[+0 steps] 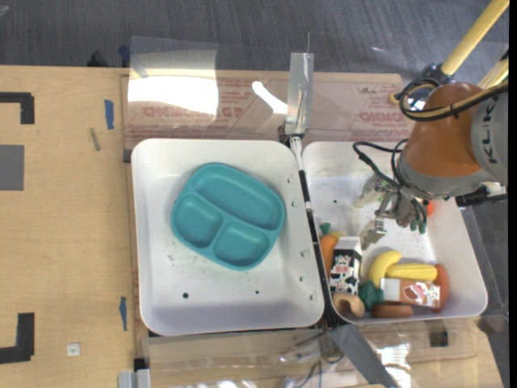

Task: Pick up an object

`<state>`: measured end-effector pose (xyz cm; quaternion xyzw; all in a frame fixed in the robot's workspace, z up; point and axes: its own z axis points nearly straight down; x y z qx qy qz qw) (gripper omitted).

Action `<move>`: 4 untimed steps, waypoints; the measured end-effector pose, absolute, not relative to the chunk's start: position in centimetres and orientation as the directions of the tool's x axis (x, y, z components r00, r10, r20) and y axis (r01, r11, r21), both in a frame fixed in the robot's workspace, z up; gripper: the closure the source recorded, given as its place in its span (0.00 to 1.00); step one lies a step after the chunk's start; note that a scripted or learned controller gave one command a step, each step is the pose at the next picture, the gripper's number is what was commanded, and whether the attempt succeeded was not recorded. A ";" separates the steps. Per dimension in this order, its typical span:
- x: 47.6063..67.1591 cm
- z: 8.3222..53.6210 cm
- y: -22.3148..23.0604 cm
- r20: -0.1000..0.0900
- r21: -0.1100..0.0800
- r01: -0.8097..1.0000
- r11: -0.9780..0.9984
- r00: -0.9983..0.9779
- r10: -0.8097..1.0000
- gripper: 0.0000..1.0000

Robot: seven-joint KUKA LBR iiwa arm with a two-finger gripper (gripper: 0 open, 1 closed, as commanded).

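Banana [383, 263], curved smooth yellow, lies among toys in glossy right bin [472, 241].

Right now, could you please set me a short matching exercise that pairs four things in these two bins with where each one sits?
Things:
1. teal divided plate
2. banana
3. cow-print carton
4. hand

Places:
A. over the bare upper half of the right bin
B. alone in the left bin
C. right bin, against the divider between the bins
D. right bin, among the toy food, just right of the carton

Pairs: 1-B, 2-D, 3-C, 4-A
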<state>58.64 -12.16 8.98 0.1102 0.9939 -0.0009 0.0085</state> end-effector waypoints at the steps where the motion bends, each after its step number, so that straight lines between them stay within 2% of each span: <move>1: 65.5 8.8 -18.4 -0.002 0.001 0.393 0.919 -0.919 0.393 0.00; 2: 58.7 8.9 -22.5 -0.009 -0.001 0.212 0.977 -0.977 0.212 0.00; 3: 58.7 8.9 -22.4 -0.009 0.001 0.245 0.969 -0.969 0.245 0.00; 4: 58.0 9.0 -14.1 -0.012 0.004 0.223 0.975 -0.975 0.223 0.00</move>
